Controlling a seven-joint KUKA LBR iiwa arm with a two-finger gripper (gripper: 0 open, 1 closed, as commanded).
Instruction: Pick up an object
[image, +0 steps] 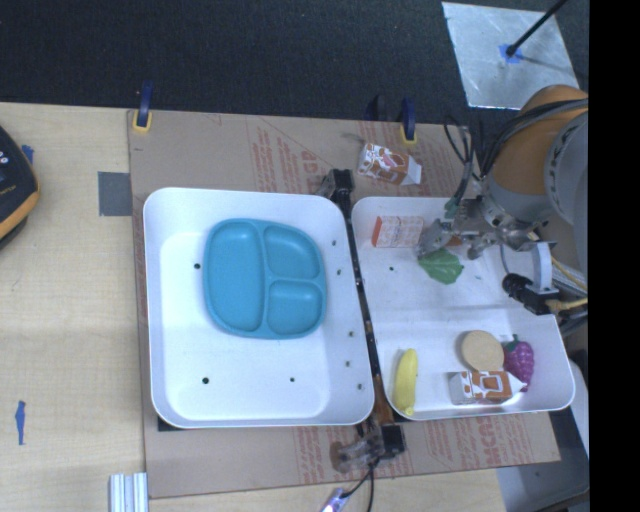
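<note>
Gripper (455, 240) sitting low in the upper part of the right bin (430, 300), right over a green lump (441, 266) and seemingly touching its top. Can't tell how wide the fingers are, or whether anything's actually pinched, too cluttered and blurry there. Grey arm with the orange band (530, 150) coming in from the upper right corner.

Same bin: small carton (398, 232) just left of the gripper, banana (405, 380) at the lower left, tan round thing (482, 350) touching purple grapes (519, 361) at the lower right, another carton (483, 387) right below those.

Left bin (180, 340) holding a blue divided plate (265, 277) in its upper middle.

Both bins on a brown cardboard sheet (250, 150), clamped at the top, on a light wood bench (60, 330). Snack packet (388, 164) lying on the cardboard above the right bin. Dark carpet (250, 50) along the top of the frame, yellow and black gadget (15, 190) at the left edge.
</note>
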